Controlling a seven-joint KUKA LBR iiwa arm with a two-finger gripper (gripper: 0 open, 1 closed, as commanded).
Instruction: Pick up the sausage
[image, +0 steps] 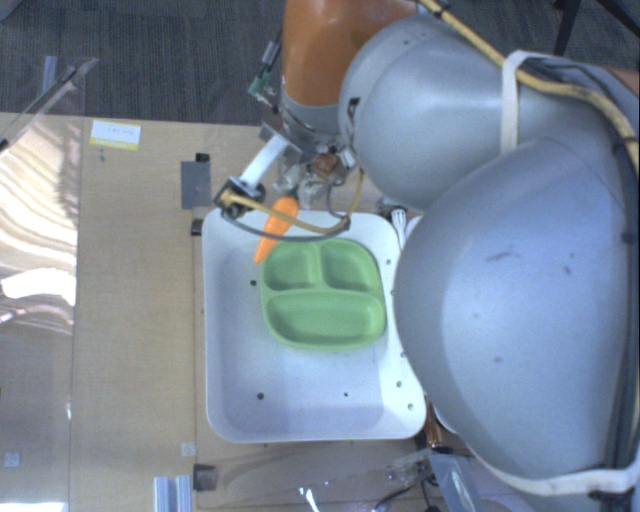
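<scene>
The arm (500, 250) eats up most of the right half here — big grey housings covering the second bin almost entirely, just a sliver of white rim (400, 222) peeking out beside the left bin (300, 400). The gripper (300, 180) sits at the far edge of that left bin, tangled in cables and brackets, so I honestly can't tell how the jaws stand or whether anything's in them. No sausage I can pick out for sure; the one small thing nearby is an orange carrot-looking piece (274, 230) lying tilted at the bin's far rim, just beside the green divided plate (325, 295). A yellow label (115, 133) is stuck on the tan bench (120, 330) at upper left — its writing is too small to read. Glare washes the left side, and dark carpet (150, 50) runs behind.
</scene>
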